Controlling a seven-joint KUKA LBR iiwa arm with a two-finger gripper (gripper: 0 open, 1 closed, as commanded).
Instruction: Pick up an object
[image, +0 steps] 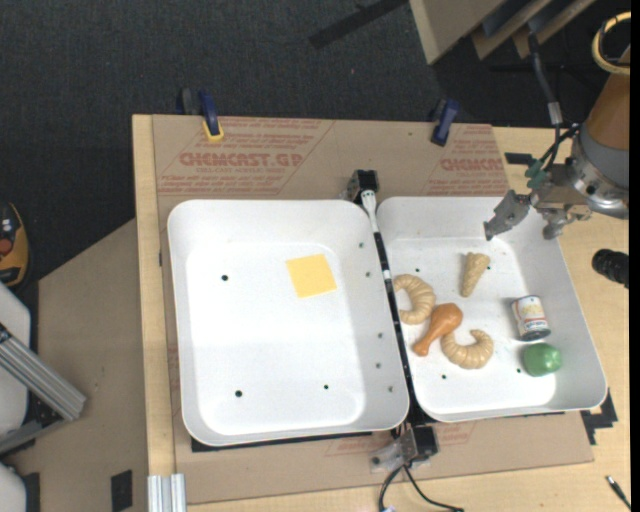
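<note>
1. The table (150, 300) is carrying two shallow white bins side by side: the left bin (200, 400) and the right bin (570, 390).
2. The arm (610, 130) is reaching in from the right, and its tool (527, 218) is hanging over the far right part of the right bin with its fingers spread apart and nothing between them.
3. A yellow square (311, 275) is lying flat in the left bin, alone and well apart from everything else.
4. Two curled pastry shapes are sitting in the right bin: one croissant (414, 297) near the divider and another croissant (469, 348) toward the near side, with an orange drumstick (438, 327) lying between them and touching both.
5. A pale cone (472, 272) is lying nearest the tool, just below it in the view.
6. A small can (530, 317) and a green ball (541, 360) are resting near the right wall.
7. Judging by this, the approach step is under way: nothing is gripped yet. The next move is calling for choosing a target, likely the cone, centring over it, and descending before closing.
</note>
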